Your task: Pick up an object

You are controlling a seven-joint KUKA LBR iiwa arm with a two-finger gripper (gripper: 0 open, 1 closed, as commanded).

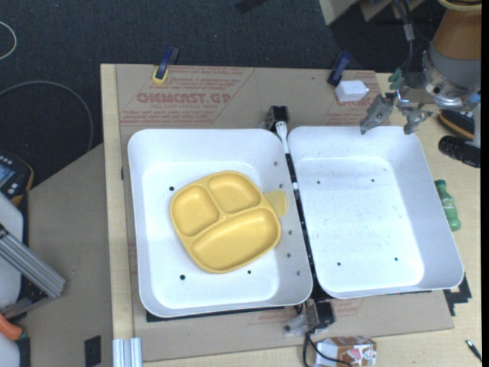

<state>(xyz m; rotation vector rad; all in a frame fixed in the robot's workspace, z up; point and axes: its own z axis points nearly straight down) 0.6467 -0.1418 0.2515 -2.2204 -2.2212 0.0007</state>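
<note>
— On the bench, what lies around the two bins?

— Brown cardboard sits under both. At its far edge are two clamps, one with a yellow tip toward the left and a dark blue one toward the right, with a small white block just beside the blue one. A green marker lies just outside the right bin's right wall.

— And the thing to pick up?

— A yellow plate with three compartments lies flat in the left bin, about in its middle. A smaller yellow piece pokes out from under its right edge. Nothing stands over it.

— Where is the arm?

— It comes in from the far right, orange band uppermost. The gripper hangs over the far rim of the right bin, well apart from the plate.

— Its fingers?

— Two metal fingers are spread apart, pointing down, with nothing between them.
</note>
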